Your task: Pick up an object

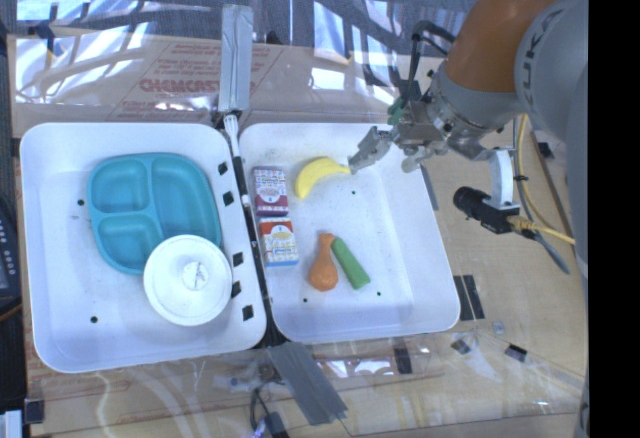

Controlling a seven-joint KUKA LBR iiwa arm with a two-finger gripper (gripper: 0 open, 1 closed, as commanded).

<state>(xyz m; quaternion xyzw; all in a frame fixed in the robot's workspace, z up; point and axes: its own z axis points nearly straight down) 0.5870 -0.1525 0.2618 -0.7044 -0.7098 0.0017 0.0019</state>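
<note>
Right bin is our landmark: along its left wall two small boxes stack end to end, toward its front lie an orange toy and a green piece touching side by side, and up by its back wall sits the yellow banana. Gripper hovers over the bin's back right, fingers spread with nothing between them, just beside the banana's tip. I'd say centre across the banana's middle, then drop straight down before pinching.
</note>
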